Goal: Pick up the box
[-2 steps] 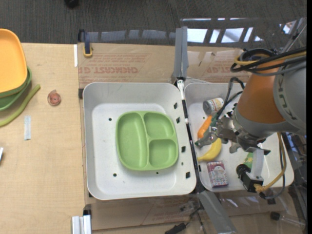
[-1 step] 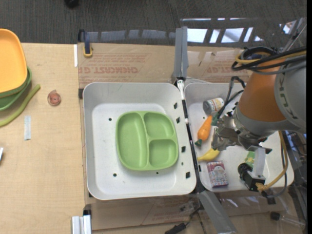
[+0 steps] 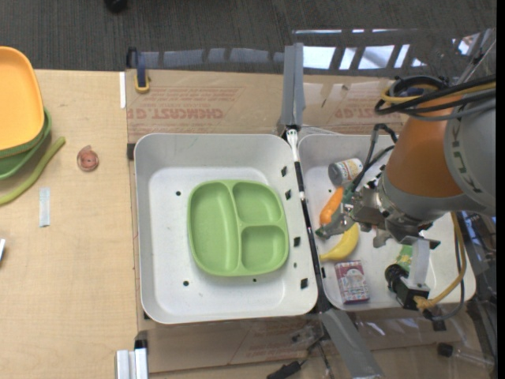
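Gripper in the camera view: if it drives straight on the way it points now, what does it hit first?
Most likely the banana. The gripper points down and left in the right bin, directly above the banana's upper end, with the carrot beside it. The box lies nearer the camera, off that line. Depth is unclear.

A dark grey ribbed carpet (image 3: 237, 10) runs along the top of the frame, with a black chair caster (image 3: 115, 1) at upper left. Below it lies a light wooden tabletop (image 3: 71, 290), partly covered by printed brown cardboard (image 3: 213, 101) at centre.
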Robot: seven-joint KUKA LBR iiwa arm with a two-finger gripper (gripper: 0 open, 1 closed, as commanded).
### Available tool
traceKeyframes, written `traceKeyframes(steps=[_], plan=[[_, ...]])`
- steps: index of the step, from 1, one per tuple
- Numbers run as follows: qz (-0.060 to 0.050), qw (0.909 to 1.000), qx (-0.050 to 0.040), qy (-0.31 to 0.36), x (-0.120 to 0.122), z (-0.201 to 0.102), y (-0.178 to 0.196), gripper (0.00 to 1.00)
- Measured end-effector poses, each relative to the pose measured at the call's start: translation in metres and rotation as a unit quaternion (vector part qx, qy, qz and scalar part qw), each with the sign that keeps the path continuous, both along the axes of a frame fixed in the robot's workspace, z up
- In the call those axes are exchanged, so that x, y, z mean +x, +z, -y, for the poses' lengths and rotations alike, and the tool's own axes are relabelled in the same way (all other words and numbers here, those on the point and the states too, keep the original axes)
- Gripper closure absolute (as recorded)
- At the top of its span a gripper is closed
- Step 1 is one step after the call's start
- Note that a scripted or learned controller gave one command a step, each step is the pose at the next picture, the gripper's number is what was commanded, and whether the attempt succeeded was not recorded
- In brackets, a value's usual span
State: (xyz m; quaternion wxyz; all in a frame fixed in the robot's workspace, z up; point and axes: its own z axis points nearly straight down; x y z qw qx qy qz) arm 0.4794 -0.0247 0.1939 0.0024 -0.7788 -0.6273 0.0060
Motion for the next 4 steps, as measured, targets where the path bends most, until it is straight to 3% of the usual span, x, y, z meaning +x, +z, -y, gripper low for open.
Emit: traceKeyframes(steps=[1, 2, 3, 4], plan=[[-0.005, 1.0000, -0.0014, 0.001, 0.0004, 0.0011, 0.0046, 1.00], [-0.005, 1.0000, -0.0014, 0.001, 0.0004, 0.0010, 0.0045, 0.00], [-0.009, 1.0000, -0.0028, 0.002, 0.0009, 0.0024, 0.0093, 1.00], [-0.009, 1.0000, -0.0028, 0.002, 0.0008, 0.0022, 0.0092, 0.00]])
